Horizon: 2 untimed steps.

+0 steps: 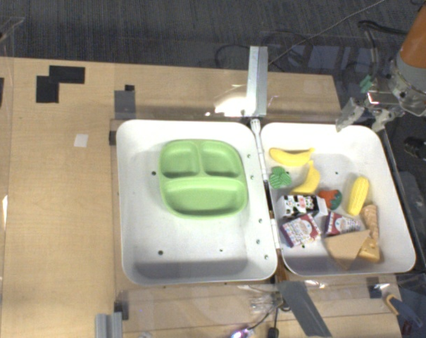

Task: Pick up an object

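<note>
The right bin [381, 153] holds a heap of toy food: a banana [290, 155], a second banana [308, 180], a green leafy piece [281, 178], a yellow corn cob [357, 194], a small red piece [330, 197], several printed packets [299, 217] and a tan wedge [345, 246]. My gripper [362, 115] hangs over the bin's far right corner, up and to the right of the food. Its two fingers stand apart, so it is open, with nothing between them.
A green divided plate [202, 177] lies in the left bin [139, 210]. A metal post [258, 76] rises behind the wall between the bins. Cables run across the dark floor at the back right.
</note>
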Tool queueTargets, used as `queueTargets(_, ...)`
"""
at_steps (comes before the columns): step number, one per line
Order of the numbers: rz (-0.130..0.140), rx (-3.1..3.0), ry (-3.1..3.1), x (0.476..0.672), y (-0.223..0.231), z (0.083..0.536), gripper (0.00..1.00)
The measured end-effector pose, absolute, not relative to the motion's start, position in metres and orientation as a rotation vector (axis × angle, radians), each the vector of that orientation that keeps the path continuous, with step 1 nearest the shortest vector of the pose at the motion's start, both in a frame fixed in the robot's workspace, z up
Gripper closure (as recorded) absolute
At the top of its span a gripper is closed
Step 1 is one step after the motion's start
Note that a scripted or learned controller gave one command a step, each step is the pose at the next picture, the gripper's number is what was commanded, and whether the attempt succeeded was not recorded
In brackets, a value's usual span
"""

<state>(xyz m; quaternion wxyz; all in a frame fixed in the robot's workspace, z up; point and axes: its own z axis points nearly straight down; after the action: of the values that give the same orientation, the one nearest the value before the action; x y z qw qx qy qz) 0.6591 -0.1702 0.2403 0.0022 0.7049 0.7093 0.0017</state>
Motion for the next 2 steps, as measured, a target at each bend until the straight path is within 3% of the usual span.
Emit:
queueTargets(1,0.004,2.207,2.232,0.634,-0.115,0.157,0.00)
queueTargets(2,0.020,2.104,2.309,0.617,-0.107,0.096,0.00)
